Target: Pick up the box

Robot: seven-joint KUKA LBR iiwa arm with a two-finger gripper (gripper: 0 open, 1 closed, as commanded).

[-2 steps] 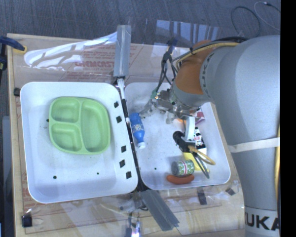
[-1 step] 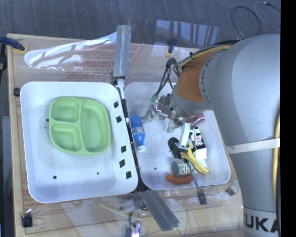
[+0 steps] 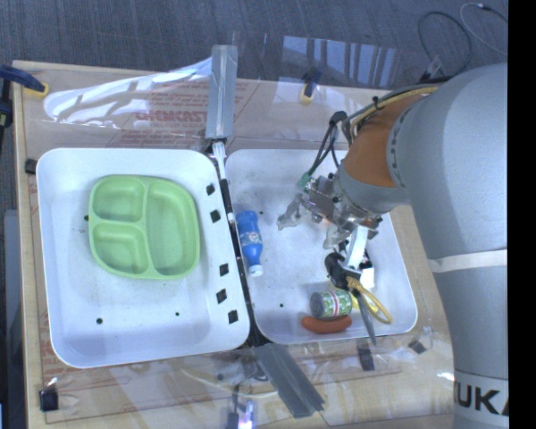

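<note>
Blue box point(image 3: 248, 239) lies flat at left edge of right bin point(image 3: 286, 329), beside the divider, long axis running near-to-far, white end nearest camera; gripper point(image 3: 338, 239) over bin middle, well apart, jaw state unclear.

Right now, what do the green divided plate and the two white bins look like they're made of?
The green divided plate looks like moulded plastic with a matte finish: even pale green, soft rounded compartment edges, no glare. The left white bin and right white bin also look like plastic, smooth and slightly glossy, with rounded corners and thin raised rims. That is judged from appearance alone.
</note>
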